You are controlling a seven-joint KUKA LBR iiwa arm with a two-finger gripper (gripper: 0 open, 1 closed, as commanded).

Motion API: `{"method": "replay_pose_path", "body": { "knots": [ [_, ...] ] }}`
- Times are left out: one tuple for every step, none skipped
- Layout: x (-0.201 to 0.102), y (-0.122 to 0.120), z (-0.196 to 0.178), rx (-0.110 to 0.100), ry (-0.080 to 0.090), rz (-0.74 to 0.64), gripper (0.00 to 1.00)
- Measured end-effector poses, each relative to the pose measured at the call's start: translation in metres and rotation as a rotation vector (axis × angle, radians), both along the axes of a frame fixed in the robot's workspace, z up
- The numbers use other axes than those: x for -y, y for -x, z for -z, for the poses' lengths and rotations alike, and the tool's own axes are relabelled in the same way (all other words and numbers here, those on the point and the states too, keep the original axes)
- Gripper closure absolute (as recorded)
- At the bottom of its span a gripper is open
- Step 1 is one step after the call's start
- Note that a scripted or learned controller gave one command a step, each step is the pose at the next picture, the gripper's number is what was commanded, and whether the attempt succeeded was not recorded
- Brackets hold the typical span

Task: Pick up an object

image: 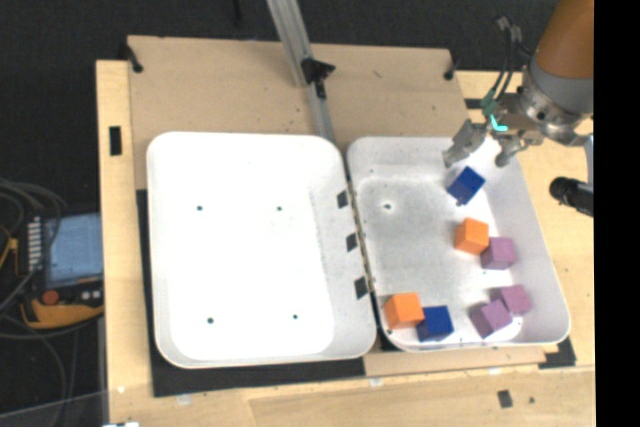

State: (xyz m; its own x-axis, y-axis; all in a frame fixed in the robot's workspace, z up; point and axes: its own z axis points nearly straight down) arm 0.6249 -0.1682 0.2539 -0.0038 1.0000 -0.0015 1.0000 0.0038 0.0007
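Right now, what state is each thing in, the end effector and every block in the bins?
end effector: open, above the upper blue block, holding nothing
upper blue block: tilted, in right bin
upper orange block: touching a purple block
lower orange block: against lower blue block
purple pair: near corner, touching
left bin: sits beside right bin

left bin (pixel 250 245): open | right bin (pixel 400 245): left half free, blocks (pixel 472 236) crowd right

Single fixed camera view, set high above the counter (pixel 250 75) and looking down at a slant from moderate distance, taking in both white bins (pixel 250 245) side by side, the arm (pixel 565 35) entering from the right.
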Motion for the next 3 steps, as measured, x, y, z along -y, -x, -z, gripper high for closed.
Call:
{"method": "replay_pose_path", "body": {
  "knots": [
    [0.001,0.007,0.061,-0.006,0.000,0.005,0.00],
    [-0.006,0.006,0.107,-0.005,0.000,0.002,0.00],
    [-0.004,0.006,0.158,0.000,0.002,0.007,0.00]
  ]
}}
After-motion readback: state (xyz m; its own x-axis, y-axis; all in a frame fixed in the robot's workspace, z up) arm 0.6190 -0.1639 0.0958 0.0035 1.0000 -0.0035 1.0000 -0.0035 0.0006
